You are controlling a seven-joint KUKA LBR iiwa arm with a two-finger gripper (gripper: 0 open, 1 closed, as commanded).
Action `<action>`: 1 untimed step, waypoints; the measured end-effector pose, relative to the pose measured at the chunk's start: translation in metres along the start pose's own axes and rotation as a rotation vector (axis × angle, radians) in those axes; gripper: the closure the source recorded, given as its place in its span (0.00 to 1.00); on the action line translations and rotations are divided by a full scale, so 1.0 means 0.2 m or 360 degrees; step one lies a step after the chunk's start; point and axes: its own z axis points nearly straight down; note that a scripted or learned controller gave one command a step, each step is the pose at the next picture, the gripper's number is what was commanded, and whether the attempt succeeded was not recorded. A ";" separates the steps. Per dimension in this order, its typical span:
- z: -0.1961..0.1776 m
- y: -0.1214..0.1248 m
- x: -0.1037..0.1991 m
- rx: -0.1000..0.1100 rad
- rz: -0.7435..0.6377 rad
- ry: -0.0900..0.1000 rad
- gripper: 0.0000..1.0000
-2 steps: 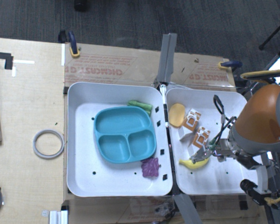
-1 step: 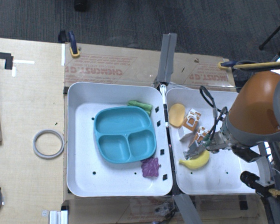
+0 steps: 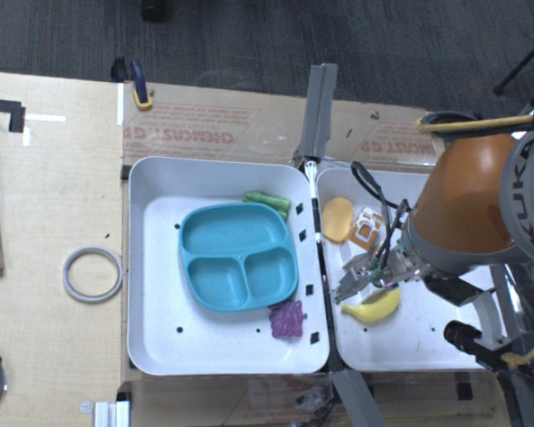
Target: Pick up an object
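Camera view puts my gripper (image 3: 358, 281) low in the right bin (image 3: 421, 357), touching the banana (image 3: 374, 306); whether it's clamped, I cannot tell. Farther back sits a peach-coloured piece (image 3: 337, 219). I'd worry the banana rolls away sideways.

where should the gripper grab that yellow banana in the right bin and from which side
Probably across the middle of the curved yellow toy banana, coming straight down from above. It lies flat on the floor of the right white bin, ends pointing roughly left and right, so fingers closing across its narrow width should fit. The gripper hangs just above its left end; the orange oval piece sits well clear.
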 end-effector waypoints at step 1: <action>0.05 -0.10 -0.28 0.0005 0.0112 0.0002 0.00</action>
